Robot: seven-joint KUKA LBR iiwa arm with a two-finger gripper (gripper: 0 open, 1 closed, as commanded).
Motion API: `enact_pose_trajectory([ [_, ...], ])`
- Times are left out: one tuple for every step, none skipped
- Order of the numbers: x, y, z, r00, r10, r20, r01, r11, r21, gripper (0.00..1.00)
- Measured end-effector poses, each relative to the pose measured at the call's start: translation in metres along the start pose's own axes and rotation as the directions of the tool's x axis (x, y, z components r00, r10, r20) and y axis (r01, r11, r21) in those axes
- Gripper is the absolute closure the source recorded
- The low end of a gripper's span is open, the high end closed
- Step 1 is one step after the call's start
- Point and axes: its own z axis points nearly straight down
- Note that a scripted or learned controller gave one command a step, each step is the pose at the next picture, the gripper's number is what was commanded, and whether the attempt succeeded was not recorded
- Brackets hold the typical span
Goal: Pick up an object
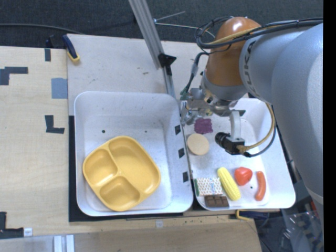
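You've got the gripper (pixel 202 114) low over the right bin (pixel 278 196), apparently just above the purple object (pixel 203 125) beside the tan disc (pixel 199 144), grip state can't tell, so drop straight, centre it, avoid the bin wall.

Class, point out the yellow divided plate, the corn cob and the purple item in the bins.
yellow divided plate (pixel 122 173): camera view, its central divider.
corn cob (pixel 229 183): camera view, mid-length.
purple item (pixel 203 125): camera view, its middle.

A bulky grey arm (pixel 294 83) with smooth rounded casings — an orange band (pixel 231 46) rings it above the wrist, black cables (pixel 220 28) looping over it.
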Motion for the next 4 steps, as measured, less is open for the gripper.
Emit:
enact_pose_trajectory([
  [0.0,0.0,0.001,1.0,0.0,0.0,0.0,1.0,0.001,0.0],
  [0.0,0.0,-0.009,1.0,0.0,0.0,0.0,1.0,0.002,1.0],
  [0.0,0.0,-0.009,1.0,-0.001,0.0,0.001,1.0,0.002,0.0],
  [0.047,-0.059,-0.052,1.0,-0.004,-0.003,0.004,1.0,-0.002,0.0],
])
